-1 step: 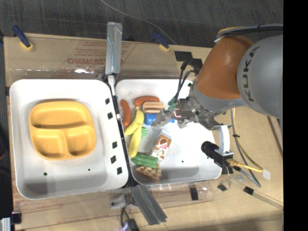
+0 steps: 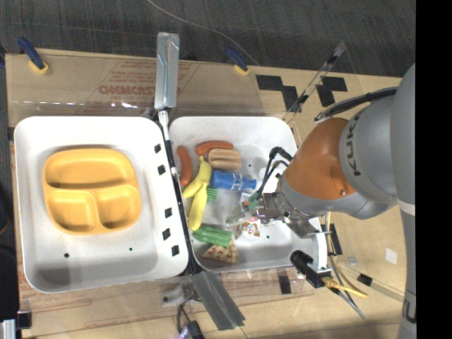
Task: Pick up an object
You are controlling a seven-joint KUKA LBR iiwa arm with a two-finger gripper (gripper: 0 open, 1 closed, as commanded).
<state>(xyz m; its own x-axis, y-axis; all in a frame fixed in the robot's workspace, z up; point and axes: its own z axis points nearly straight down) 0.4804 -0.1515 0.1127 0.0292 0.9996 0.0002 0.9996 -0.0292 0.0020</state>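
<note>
The right white bin [image 2: 233, 127] holds a jumble of toy foods: a yellow banana [image 2: 198, 193], a hot dog in a bun [image 2: 220, 154], a red sausage [image 2: 185, 164], a blue bottle [image 2: 229, 182], a green piece [image 2: 210, 236] and a waffle-like brown piece [image 2: 219, 254]. My gripper [image 2: 256, 209] is down in this bin at its right side, beside a small patterned packet [image 2: 249, 226] and a clear wrapper. The orange wrist band [image 2: 318, 164] hides most of the hand.
The left white bin [image 2: 42, 260] carries a yellow divided tray [image 2: 90, 189]. A metal divider bar [image 2: 167, 69] stands between the bins at the back. Blue clamps [image 2: 32, 54] hold the cardboard bench at its far edge.
</note>
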